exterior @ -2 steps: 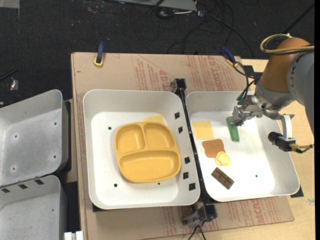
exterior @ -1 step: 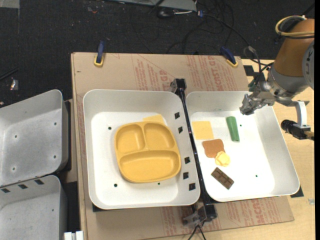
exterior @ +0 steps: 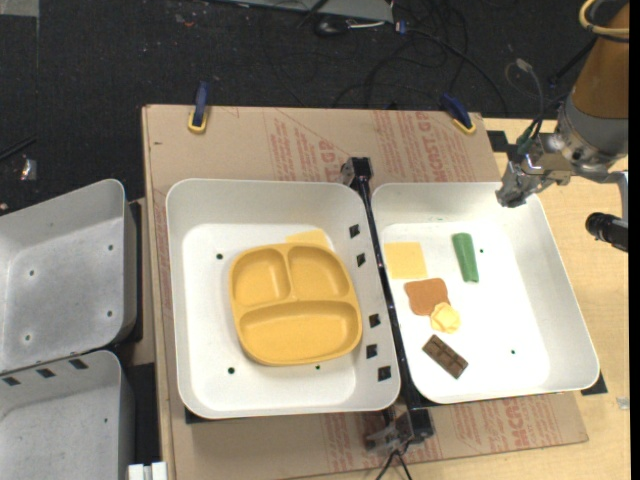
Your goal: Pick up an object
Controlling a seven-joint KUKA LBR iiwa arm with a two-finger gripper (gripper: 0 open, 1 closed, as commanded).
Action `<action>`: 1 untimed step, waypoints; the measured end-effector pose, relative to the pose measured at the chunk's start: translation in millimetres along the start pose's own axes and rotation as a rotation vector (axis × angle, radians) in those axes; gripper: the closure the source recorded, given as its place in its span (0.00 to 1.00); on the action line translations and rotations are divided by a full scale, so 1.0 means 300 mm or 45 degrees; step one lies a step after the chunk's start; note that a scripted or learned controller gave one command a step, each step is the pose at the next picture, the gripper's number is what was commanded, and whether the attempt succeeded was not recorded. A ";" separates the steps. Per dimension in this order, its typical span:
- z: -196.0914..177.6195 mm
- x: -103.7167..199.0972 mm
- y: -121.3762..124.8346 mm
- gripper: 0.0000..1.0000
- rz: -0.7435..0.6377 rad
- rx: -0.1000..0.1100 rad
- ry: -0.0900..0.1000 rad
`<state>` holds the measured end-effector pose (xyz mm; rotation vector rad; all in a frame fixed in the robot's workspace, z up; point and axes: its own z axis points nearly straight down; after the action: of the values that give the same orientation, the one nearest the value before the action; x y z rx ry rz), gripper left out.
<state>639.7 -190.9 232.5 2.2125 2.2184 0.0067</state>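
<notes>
The right bin [exterior: 530, 358] holds a pale yellow square slice [exterior: 405, 260], a green stick [exterior: 464, 256], a brown flat piece [exterior: 426, 294], a small yellow lump [exterior: 445, 318] and a dark brown bar [exterior: 445, 356]. My gripper [exterior: 512, 193] hovers at the bin's far right corner, up and to the right of the green stick, with nothing seen between its fingers. The arm's orange band [exterior: 605, 73] rises at the frame's right edge.
The left bin [exterior: 200, 368] carries a yellow divided tray [exterior: 296, 305] with a pale yellow slice [exterior: 310, 237] peeking from behind it. A black divider [exterior: 372, 268] runs between the bins. Grey metal panels [exterior: 60, 268] lie at the left. Clamps [exterior: 199, 108] hold the cardboard's far edge.
</notes>
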 end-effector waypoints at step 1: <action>-0.069 0.000 0.004 1.00 0.000 0.005 0.002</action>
<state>640.8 -191.0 253.3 2.2156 2.2209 0.0035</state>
